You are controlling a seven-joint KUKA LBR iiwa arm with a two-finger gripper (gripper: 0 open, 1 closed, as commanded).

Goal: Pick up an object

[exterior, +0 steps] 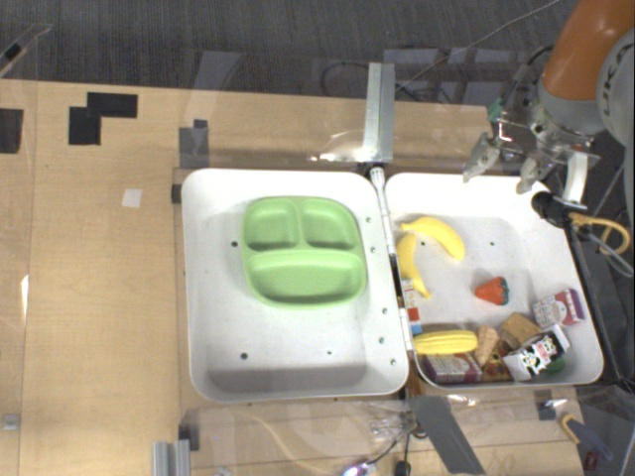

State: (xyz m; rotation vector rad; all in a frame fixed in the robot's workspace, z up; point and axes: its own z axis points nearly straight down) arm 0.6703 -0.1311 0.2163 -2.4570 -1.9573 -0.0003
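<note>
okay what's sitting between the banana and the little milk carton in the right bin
In the camera view, a red strawberry lies on the bin floor between the banana and the milk carton, apart from both.

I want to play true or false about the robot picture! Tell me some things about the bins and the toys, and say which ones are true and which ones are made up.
1. The green plate lies in the left bin. True.
2. The banana is on the green plate. False: it lies in the right bin.
3. The hand is above the back edge of the right bin. True.
4. The hand holds the strawberry. False: the strawberry lies on the bin floor, apart from the hand.
5. The corn cob lies near the front of the right bin. True.
</note>
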